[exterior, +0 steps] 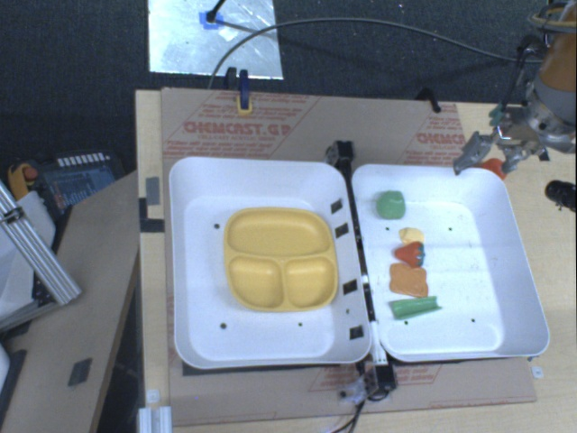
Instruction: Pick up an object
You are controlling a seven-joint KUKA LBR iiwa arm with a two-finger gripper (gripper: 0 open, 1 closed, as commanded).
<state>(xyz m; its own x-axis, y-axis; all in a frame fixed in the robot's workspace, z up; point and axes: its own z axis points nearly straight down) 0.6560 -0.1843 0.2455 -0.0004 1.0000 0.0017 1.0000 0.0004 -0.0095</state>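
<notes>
Dark carpet lying behind a tan bench (149, 152), with a brown board (297, 124) on top printed in red

Item 1: left white bin (194, 242), holding a yellow divided tray (278, 258) with three compartments, sitting about centre

Item 2: right white bin (505, 269), holding five small things in a loose column near its left half:
- green round piece (390, 205), lying farthest up the view
- small yellow piece (411, 234), just below it
- red piece (410, 253), touching or nearly touching the yellow one
- orange flat piece (408, 280), just beneath the red
- green elongated piece (414, 307), lowest, long axis running roughly left to right across the bin with a slight tilt

Item 3: gripper (491, 156), hanging over the far right corner of the right bin, at the rim rather than over the contents; fingers splayed apart, released, grasping nothing; a small orange-red spot showing between them, too small to name

Item 4: grey arm (552, 79), reaching in from the right; black cable arching across the top

Bearing for the pick, judged: all candidates lying down-view and to the left of the jaws, well apart from them; green round piece being nearest, green elongated piece farthest. Picking not yet begun; needing travel inward over the bin before any descent
</notes>
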